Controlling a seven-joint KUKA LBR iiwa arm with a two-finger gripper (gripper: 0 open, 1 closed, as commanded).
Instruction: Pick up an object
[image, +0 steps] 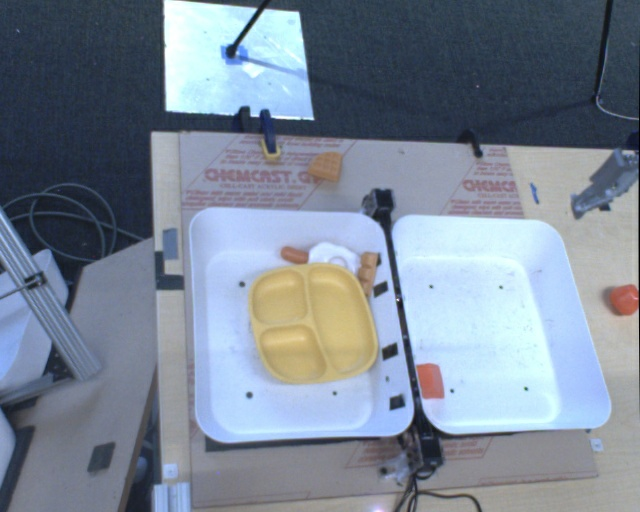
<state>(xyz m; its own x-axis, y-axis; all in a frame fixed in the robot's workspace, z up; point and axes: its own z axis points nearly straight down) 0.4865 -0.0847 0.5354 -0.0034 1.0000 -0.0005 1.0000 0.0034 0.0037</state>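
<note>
We see left bin (215, 400) holding yellow tray (312, 323), sausage (294, 255), white cup (332, 256); right bin (575, 390) holding orange block (429, 380). Tool (603, 187) state: cannot tell.

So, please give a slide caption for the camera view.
Yellow divided tray in left bin; orange block in right bin.

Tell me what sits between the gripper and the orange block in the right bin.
Nothing visible does. The gripper hangs beyond the right bin's far right corner; the orange block lies alone at its near left corner, with bare white floor between them.
</note>
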